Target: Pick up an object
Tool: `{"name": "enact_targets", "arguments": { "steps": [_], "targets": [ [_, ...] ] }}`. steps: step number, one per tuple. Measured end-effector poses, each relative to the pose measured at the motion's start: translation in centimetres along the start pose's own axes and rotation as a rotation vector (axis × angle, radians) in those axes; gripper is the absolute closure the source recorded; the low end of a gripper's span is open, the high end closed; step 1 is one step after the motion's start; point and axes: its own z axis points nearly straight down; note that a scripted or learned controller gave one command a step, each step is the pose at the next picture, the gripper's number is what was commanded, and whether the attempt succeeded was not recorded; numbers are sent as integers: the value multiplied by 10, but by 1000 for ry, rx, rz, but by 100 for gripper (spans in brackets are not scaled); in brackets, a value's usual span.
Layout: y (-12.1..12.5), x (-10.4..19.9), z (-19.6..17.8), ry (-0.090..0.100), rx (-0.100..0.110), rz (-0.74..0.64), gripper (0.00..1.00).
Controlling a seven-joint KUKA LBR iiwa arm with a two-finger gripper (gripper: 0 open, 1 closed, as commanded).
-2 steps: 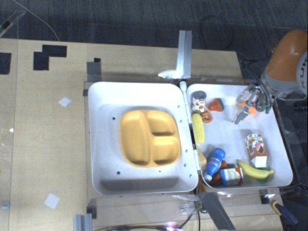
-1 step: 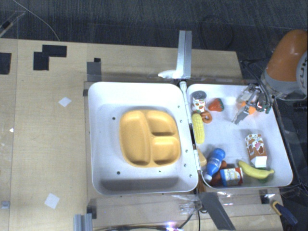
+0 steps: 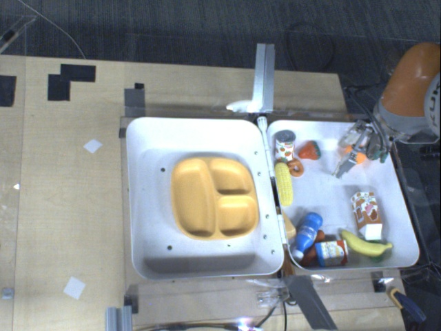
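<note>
My gripper hangs over the back right part of the right bin, below the arm's orange band. A small orange piece shows at its tip; whether it is gripped is unclear. In that bin lie a small can, a red fruit, an orange ring and a corn cob along the left wall. A brown and white carton, a banana, a red-labelled jar and a blue bottle sit toward the front.
The left bin holds a yellow divided plate. A metal post stands behind the gap between the bins. Bare white floor lies in the middle of the right bin, between the gripper and the carton.
</note>
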Motion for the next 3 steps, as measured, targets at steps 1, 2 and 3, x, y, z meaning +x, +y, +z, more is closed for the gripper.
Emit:
{"name": "enact_targets", "arguments": {
  "steps": [1, 2, 3],
  "targets": [
    [0, 0, 0, 0, 0, 0, 0],
    [-14, 26, -11, 5, 1, 217, 0],
    [-14, 31, -3, 3, 2, 228, 0]
  ]
}}
